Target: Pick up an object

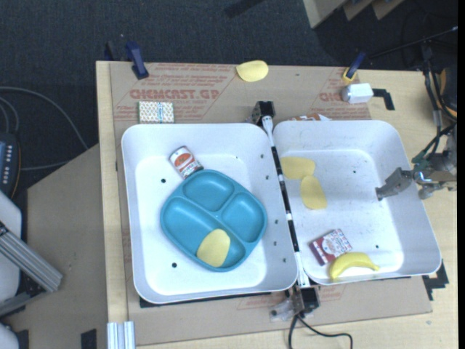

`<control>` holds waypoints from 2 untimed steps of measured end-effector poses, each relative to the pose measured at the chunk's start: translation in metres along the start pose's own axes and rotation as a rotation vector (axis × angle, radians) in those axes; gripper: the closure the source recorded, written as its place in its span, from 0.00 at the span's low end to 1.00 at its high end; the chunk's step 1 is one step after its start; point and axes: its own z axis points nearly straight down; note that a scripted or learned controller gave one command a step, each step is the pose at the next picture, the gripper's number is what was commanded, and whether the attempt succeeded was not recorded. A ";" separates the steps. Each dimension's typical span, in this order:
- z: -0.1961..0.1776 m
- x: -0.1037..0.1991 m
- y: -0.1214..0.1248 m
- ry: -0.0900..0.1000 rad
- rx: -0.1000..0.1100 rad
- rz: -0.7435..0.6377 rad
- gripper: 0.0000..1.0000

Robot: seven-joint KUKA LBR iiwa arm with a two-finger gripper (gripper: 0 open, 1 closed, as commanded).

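Gripper [392, 184] sits over the right side of the right bin [349, 133], reaching in from the right edge; whether it is open or closed cannot be told from this view, and nothing is seen in its grasp. Right bin contents: two pale yellow pieces [304, 180] near the left wall, a red packet [330, 246] and a banana [352, 265] touching it at the near edge. Left bin [145, 151] holds a blue divided plate [212, 217] with a yellow piece [214, 248] in its near compartment, and a small can [185, 161] just beyond the plate. A yellow object [252, 70] lies on the bench [189, 86] beyond both bins.
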 end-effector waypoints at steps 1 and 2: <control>0.072 0.082 0.029 0.001 0.002 -0.001 0.00; 0.149 0.090 0.058 0.001 0.001 0.000 0.00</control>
